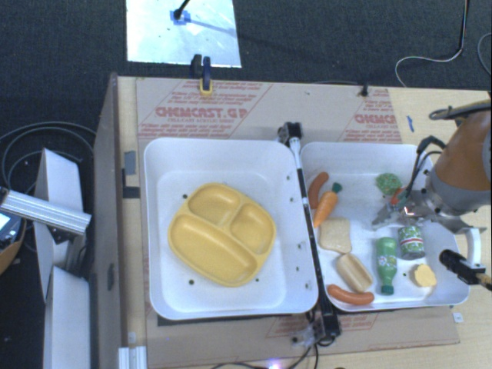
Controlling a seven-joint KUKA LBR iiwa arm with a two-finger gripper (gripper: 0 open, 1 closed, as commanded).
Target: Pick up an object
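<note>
Two shallow white bins sat side by side on a cardboard-covered bench, seen from above at a slant. The left bin (165, 229) held a yellow divided plate (221, 233) with three compartments, lying near its middle. The right bin (361, 156) held toy food. A sausage (316, 187) and a carrot (326, 206) lay close together by its left wall, and a slice of bread (336, 235) lay just below them. Lower down lay a hot dog bun (354, 270) with a second sausage (350, 296) along the bin's near edge. A green bottle (385, 264) lay near the middle, with a yellow piece (423, 275) just to its right. A broccoli floret (388, 182) sat toward the far side.

The grey arm with its orange band (467, 160) reached in from the right. Its gripper (401, 212) was low over the right bin, just above a small green-labelled can (412, 241). Whether the gripper was released or clenched could not be told, and nothing was plainly seen between its tips.
</note>
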